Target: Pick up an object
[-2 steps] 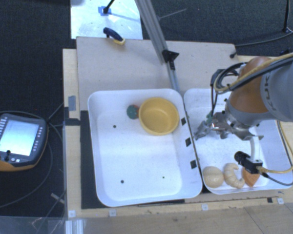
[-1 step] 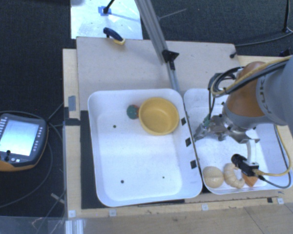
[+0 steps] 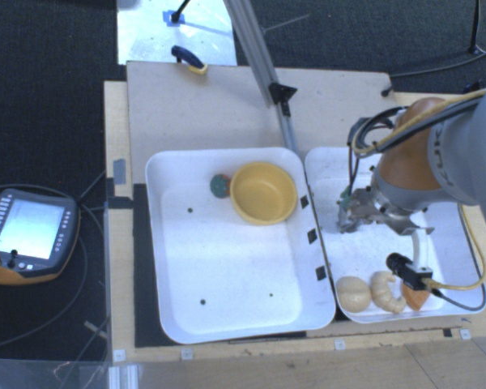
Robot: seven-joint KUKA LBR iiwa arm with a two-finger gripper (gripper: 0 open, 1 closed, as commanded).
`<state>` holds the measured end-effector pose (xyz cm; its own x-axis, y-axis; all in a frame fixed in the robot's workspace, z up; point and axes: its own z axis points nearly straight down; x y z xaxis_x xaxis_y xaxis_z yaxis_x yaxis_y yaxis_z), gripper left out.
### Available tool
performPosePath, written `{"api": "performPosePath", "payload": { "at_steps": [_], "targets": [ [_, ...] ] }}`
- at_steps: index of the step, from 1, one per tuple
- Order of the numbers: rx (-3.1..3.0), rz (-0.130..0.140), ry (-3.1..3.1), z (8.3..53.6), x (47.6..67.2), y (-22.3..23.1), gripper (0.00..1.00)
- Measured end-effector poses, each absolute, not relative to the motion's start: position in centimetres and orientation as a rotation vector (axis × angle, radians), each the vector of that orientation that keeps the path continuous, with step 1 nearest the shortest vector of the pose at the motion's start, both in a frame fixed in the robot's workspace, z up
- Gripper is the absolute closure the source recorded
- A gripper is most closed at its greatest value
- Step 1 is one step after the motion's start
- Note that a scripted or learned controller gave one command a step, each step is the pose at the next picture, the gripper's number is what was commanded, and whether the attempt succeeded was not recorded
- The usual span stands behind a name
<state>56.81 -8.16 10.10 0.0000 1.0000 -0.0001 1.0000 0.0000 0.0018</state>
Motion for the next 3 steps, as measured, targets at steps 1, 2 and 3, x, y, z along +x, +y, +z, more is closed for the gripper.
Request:
{"api": "performPosePath", "payload": {
  "at_steps": [1,2,3],
  "targets": [
    [2.219,0.005,2.219,15.6,56.0,-8.4,1.0],
    [2.218,0.005,2.221,20.1,55.9,-7.7,1.0],
    [2.218,0.005,2.22,24.4,56.0,-7.7,1.0]
  ]
}}
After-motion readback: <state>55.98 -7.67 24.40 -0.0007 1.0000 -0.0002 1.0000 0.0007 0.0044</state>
